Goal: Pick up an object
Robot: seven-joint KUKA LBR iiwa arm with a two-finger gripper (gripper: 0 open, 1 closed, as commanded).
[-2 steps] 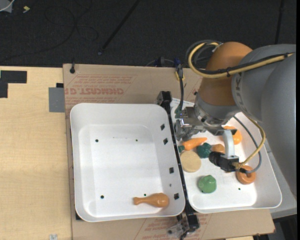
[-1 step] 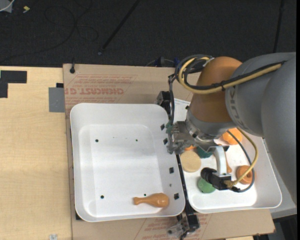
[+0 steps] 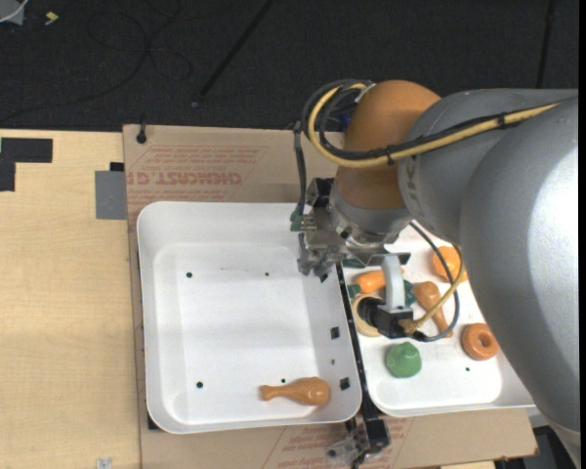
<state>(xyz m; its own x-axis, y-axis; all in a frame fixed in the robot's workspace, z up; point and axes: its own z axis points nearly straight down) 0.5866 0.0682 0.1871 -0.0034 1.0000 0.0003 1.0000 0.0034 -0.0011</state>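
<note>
**Gripper over the shared edge of the two bins**

The grey robot arm point(image 3: 508, 193), with its orange band point(image 3: 386, 115) above the wrist, reaches in from the right of the view. The two-finger gripper point(image 3: 315, 252) hangs over the right edge of the left shallow white plastic bin point(image 3: 146, 311), where that bin meets the right shallow white plastic bin point(image 3: 449, 384). The gripper sits roughly halfway along that edge. From this angle it cannot be told whether the gripper is open or closed, and no object can be made out in its grasp.

The candidate objects lie in both bins. A tan, drumstick-shaped plastic toy point(image 3: 295, 392) lies on its side in the left bin, close to the lower edge and towards the lower right corner. Its thick end points right, and it is well apart from the gripper.

In the right bin, a green rounded plastic piece point(image 3: 403, 361) rests near the lower edge, towards the bin's left edge. An orange ring-shaped toy doughnut point(image 3: 481, 341) lies further right, apart from the green piece. A cluster of small orange plastic pieces point(image 3: 428, 294) lies towards the middle of the bin, partly under the wrist.

Both bins stand on a brown printed cardboard sheet point(image 3: 225, 169), which lies on the pale wooden bench point(image 3: 49, 311).
</note>
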